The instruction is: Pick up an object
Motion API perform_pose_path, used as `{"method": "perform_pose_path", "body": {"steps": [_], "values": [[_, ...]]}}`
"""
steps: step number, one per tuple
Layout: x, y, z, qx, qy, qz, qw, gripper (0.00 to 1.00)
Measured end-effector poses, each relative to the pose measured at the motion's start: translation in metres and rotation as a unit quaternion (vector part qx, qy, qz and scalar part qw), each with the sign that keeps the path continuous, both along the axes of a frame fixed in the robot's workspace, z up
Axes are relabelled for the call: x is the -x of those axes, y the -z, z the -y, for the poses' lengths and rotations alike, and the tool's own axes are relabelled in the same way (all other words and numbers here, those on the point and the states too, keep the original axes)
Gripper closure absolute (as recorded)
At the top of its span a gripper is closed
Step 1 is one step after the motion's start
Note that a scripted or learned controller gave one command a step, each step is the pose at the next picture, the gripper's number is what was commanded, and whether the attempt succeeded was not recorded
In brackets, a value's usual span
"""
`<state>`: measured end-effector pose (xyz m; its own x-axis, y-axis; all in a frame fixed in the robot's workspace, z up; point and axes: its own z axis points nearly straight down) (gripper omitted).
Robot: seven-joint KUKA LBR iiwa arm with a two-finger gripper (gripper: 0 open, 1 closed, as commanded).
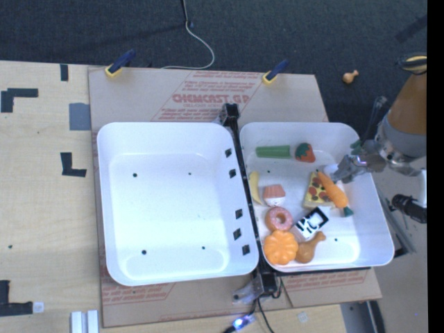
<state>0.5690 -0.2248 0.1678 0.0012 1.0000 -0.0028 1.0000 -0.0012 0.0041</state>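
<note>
- I see my gripper (345,170) over the right bin's far right side, at about three o'clock from that bin's middle; I cannot tell from here how it is set.
- Just below it, toward seven o'clock, lies a carrot (333,191), orange with a green tip, and I cannot tell whether the two touch.
- The carrot rests across a pizza slice (316,189), which sits at about nine o'clock from the carrot.
- At six o'clock from the pizza slice lies a small black and white block (311,221).
- At nine o'clock from that block is a pink doughnut (279,219), and at twelve o'clock from the doughnut a small pink and white piece (275,194) that I cannot name for sure.
- Beside that piece, at nine o'clock, a banana (254,188) lies along the bin's left wall.
- At six o'clock from the doughnut sits a pumpkin (280,248), with a drumstick (309,247) touching it at three o'clock.
- Toward the bin's far edge, at twelve o'clock, lies a green stick (273,151) with a red, green-topped fruit (304,152) just at its three o'clock.
- The right bin (368,252) sits against the left bin (111,141), which lies at nine o'clock.
- The arm (409,120) comes in from three o'clock.
</note>
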Motion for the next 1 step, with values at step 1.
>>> {"method": "perform_pose_path", "body": {"steps": [1], "values": [[-0.0847,0.0893,-0.0397,-0.0019,-0.003,-0.008,1.0000,1.00]]}}
